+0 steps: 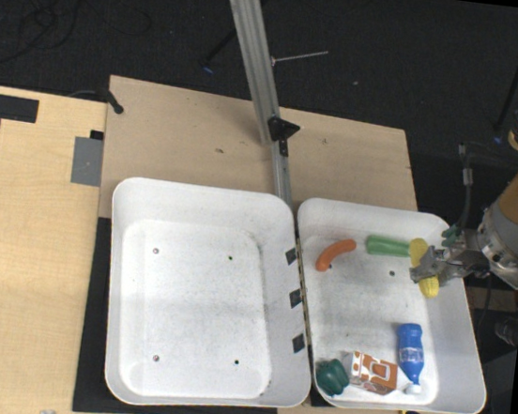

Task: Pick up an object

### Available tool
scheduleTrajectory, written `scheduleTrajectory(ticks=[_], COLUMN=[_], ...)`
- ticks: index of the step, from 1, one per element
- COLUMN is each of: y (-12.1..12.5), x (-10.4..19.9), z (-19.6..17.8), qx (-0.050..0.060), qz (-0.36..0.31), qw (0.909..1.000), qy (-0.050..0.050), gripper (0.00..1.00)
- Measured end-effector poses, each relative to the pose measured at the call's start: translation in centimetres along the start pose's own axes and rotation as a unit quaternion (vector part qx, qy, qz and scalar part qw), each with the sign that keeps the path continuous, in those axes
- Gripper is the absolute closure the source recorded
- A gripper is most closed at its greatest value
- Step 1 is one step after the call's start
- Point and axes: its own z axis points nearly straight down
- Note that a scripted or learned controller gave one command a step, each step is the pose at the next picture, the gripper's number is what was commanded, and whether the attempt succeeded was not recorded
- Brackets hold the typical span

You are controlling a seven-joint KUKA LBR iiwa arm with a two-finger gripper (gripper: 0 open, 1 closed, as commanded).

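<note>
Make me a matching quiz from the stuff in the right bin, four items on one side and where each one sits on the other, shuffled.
Things:
1. orange sausage-shaped toy
2. blue bottle
3. dark green lump
4. yellow object

Places:
A. near corner beside the divider
B. by the gripper at the bin's right side
C. far part, near the divider
D. near part, right of the orange-and-white carton

Pairs: 1-C, 2-D, 3-A, 4-B

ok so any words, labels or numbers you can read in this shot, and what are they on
None can be read.
blue bottle: its white label is too blurred to read.
orange and white carton: its print is too small to make out.
Nothing else in the right bin carries visible text.
</note>
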Motion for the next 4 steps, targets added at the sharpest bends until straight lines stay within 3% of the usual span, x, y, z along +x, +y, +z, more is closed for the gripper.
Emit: scheduleTrajectory(ticks=[4], y=[4.0], x=[20.8], z=[-0.4], qx=[0.003], qz=[-0.002], qw=[1.0000], qy=[0.002], gripper=[1.00])
